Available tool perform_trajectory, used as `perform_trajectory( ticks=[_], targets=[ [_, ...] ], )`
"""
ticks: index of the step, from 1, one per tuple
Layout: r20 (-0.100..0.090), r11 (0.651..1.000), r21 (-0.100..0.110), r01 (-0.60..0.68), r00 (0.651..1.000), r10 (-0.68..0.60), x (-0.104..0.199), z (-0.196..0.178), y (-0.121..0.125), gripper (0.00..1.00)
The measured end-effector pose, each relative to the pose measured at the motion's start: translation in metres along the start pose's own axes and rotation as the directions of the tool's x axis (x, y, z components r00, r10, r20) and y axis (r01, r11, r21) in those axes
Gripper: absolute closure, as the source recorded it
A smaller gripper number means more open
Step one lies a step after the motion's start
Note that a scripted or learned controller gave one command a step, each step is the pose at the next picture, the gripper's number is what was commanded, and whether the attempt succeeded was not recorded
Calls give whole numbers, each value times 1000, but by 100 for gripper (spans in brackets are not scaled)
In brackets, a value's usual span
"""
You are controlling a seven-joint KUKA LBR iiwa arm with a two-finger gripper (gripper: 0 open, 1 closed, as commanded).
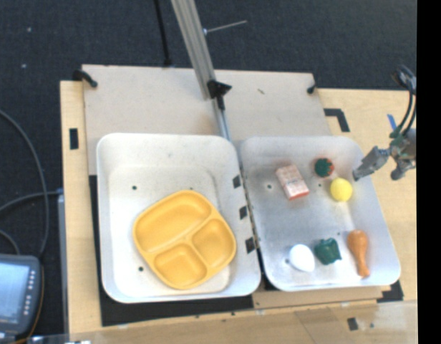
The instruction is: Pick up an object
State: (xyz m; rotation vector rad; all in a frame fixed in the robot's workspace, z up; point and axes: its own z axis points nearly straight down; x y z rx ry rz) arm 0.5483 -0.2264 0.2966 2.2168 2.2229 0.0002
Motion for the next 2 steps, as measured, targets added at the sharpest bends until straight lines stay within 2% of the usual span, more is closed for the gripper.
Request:
perform_trajectory(
  ticks=[1, 2],
  targets=[
    [0, 1000, 0, 0, 1000, 0, 0, 0, 0, 0],
    [0, 1000, 4, -3, 1000, 3, 1, 42, -3, 0]
  ],
)
